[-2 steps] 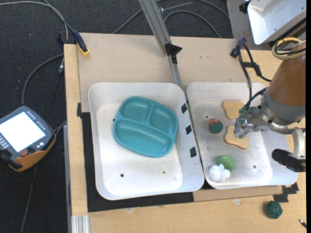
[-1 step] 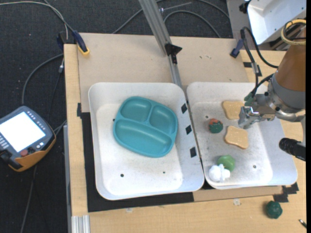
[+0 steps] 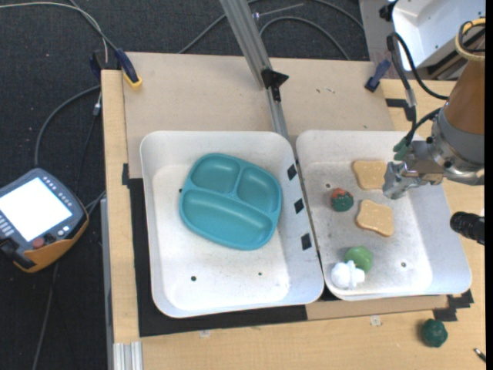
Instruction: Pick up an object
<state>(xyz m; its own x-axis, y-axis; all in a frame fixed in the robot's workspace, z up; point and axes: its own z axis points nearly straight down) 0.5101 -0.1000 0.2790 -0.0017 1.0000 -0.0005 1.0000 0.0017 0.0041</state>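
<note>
Gripper [image 3: 396,182] hung low over the right bin [image 3: 454,268], in its far half toward the right wall. Whether it was spread or pressed together could not be told; nothing was seen pinched in it.

Candidate objects all lay in the right bin. One toast slice [image 3: 368,173] sat near the far edge, just beside the gripper on its left, possibly touching. A second toast slice [image 3: 375,218] lay mid-bin, just nearer the front edge. A small red-and-green piece [image 3: 341,200] sat left of both, toward the divider wall. A green piece [image 3: 358,257] and a white piece [image 3: 347,275] touched each other near the front-left corner. Left bin [image 3: 166,284] carried a teal plate [image 3: 231,200].

Judged step: closing in on a grasp, the far toast likeliest. To do it well, centre the gripper over the slice, straddle its narrow width, and go down to the bin floor, since a flat slice gives little edge to catch. Lift straight. Risk: pushing the slice aside instead of gripping it.
</note>
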